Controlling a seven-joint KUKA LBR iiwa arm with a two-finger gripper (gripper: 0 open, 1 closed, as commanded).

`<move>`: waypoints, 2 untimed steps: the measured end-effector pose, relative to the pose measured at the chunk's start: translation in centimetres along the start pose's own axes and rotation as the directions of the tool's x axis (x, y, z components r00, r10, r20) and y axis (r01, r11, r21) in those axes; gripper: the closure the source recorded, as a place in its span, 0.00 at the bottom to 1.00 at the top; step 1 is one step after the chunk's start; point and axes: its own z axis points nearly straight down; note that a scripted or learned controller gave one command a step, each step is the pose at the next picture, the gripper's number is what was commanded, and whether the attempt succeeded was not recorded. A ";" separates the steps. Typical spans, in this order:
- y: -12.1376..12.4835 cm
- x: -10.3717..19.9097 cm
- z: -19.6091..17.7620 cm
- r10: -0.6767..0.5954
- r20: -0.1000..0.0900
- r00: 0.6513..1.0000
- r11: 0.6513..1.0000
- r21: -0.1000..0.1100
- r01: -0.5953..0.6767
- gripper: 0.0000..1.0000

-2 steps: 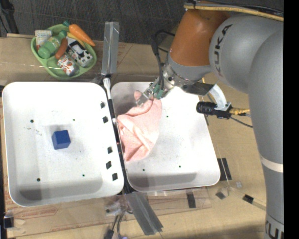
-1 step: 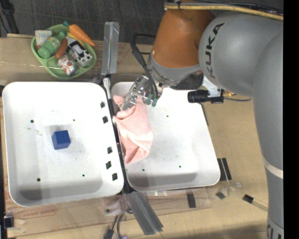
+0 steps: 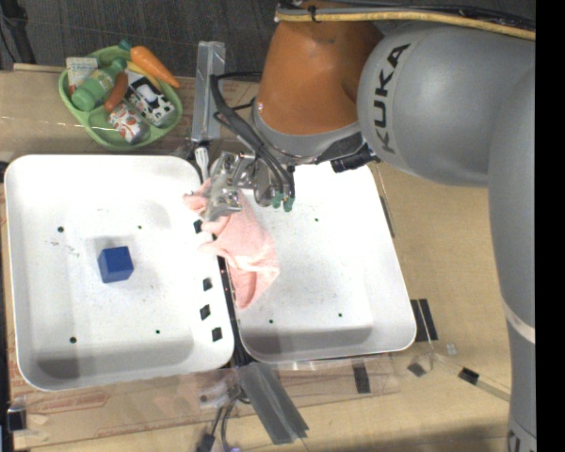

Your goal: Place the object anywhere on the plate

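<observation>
A wooden tabletop point(image 3: 443, 252) carries two white bins. My end effector point(image 3: 228, 188) sits over their shared rim, gripping a pink cloth point(image 3: 243, 248) that drapes into the right bin point(image 3: 348, 281), whose floor lies open. A blue cube point(image 3: 116, 263) rests in the left bin point(image 3: 94, 215). My arm reads KUKA.

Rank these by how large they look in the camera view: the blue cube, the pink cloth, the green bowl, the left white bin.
1. left white bin
2. green bowl
3. pink cloth, which looks close to the bowl in size, so their order is unsure; the gripper covers its top
4. blue cube
</observation>
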 end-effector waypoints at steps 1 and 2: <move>4.7 2.0 0.7 -0.102 0.000 0.995 0.995 0.000 0.102 1.00; 4.7 2.0 0.7 -0.102 0.001 0.995 0.995 0.000 0.102 0.00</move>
